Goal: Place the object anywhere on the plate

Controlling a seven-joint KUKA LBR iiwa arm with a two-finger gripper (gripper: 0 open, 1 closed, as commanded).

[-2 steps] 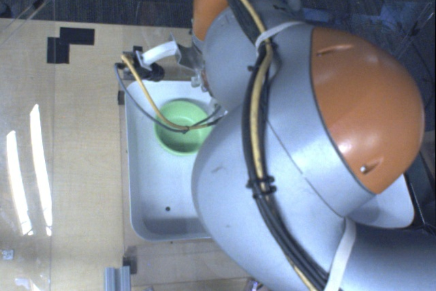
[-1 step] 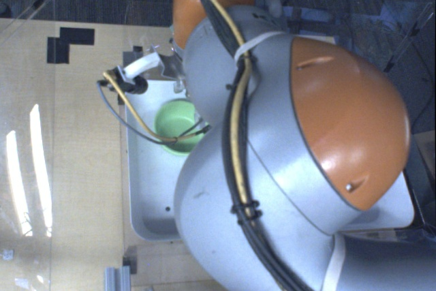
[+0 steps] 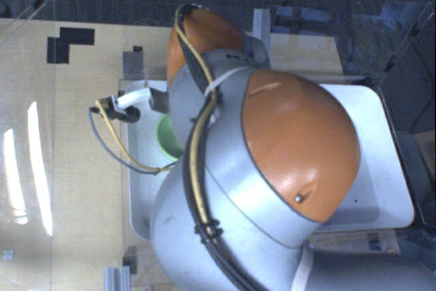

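**Arm parked over the left bin, plate barely peeking out**

So going left to right: the bench is bare pale wood on the left side with a couple of black marks up top. Then you hit the left bin, and only its left wall and a strip of floor are visible, because the arm is sprawled right across it. Near the bin's top left corner there's a white fitting with a yellow-and-grey cable looping out over the bench and back under the arm. That bit looks like the wrist end of things, but I can't make out the gripper itself, so whether it's apart, together or clamped on anything, I can't tell.

Just right of that, a sliver of green plate sticks out from under the arm, sitting inside the left bin. The object is somewhere I can't see; if it's anywhere it's hidden by the arm, so I won't guess whether it's carried or already down.

Further right, the right bin shows a bare white floor past the big orange joint.

My read: the arm is working right above the plate, so this is probably the placing part of the job. Next move needs the tool lined up over the green before letting go, then a straight lift out so nothing gets dragged off the plate.
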